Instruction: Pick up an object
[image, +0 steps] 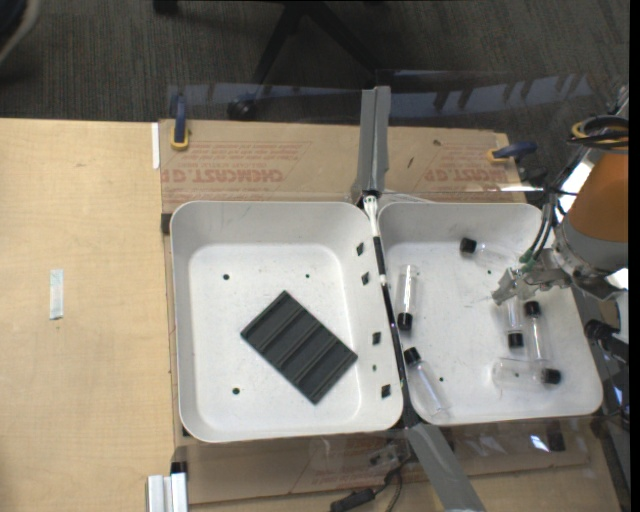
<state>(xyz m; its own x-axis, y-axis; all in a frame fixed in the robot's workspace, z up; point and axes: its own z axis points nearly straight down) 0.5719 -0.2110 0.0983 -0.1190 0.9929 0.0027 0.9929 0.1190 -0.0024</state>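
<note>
On the left side of the bench, a small pale strip (56, 295) lies flat on the tan board (80, 300), well apart from the bins.

The left bin (200, 400) holds one item: a dark ribbed slab (298, 346), lying flat and turned diagonally near the bin's middle. A row of black clips runs along the seam where the two bins meet.

The right bin (470, 400) holds several clear tubes with black caps. One tube (405, 296) lies close to the left wall, cap toward the front. A second tube (424, 378) lies just in front of it, angled toward the front corner. A third tube (476, 249) lies near the back wall. Two more tubes (525, 326) lie side by side near the right wall, and another tube (526, 373) lies crosswise in front of them.

The arm (605, 215) enters from the right, orange band uppermost. The gripper (520, 283) sits low over the right bin, just behind the paired tubes. Its fingers blur against the white floor; whether they are apart or together cannot be determined, and no tube is visibly between them.
</note>
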